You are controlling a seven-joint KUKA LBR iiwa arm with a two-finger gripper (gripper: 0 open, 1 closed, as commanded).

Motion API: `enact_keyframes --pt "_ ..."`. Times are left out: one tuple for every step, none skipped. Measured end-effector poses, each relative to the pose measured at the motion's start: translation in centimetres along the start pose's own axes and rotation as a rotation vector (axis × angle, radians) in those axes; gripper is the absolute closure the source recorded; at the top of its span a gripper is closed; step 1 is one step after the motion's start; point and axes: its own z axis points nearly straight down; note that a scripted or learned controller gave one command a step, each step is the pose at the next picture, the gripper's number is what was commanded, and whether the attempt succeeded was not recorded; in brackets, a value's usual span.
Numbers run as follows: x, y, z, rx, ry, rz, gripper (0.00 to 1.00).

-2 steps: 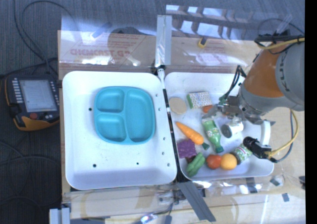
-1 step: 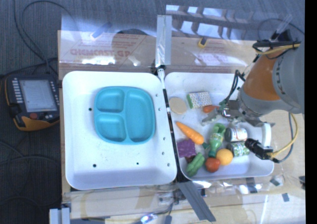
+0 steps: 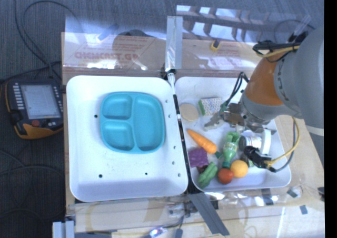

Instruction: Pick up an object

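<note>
1. Dark grey carpet surrounds the desk [image 3: 126, 52], with black cables trailing over it and a handheld control pendant [image 3: 34, 108] lying at the far left.
2. Two shallow white bins sit side by side on the desk. One blue divided plate [image 3: 131, 122], with three compartments, lies alone in the left bin [image 3: 87, 179].
3. The right bin [image 3: 281, 179] holds the candidates for picking, all toy food as far as I can judge: one pale round disc [image 3: 188, 111], one speckled light wedge [image 3: 212, 106], one carrot [image 3: 202, 141], one purple piece [image 3: 198, 157], one green pod [image 3: 208, 174], one red ball [image 3: 225, 176], one yellow ball [image 3: 239, 168], and one green-and-white piece [image 3: 230, 147].
4. One arm reaches in from the right, its pincer [image 3: 221, 118] low over the right bin, just beside the speckled wedge and above the carrot. Whether it is open or closed I cannot tell.
5. Nothing is visibly lifted; every item appears to rest in the bin, so I judge the pick not yet done. Grasping and raising one object remain.
</note>
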Motion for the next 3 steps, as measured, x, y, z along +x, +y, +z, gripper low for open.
enact_keyframes --pt "-6.55 -3.17 -0.07 0.000 -0.001 -0.010 0.00" --pt "-6.53 -3.15 -0.06 0.000 -0.001 -0.011 0.00" --pt "-6.24 -3.02 -1.03 -0.001 0.003 -0.014 1.00"
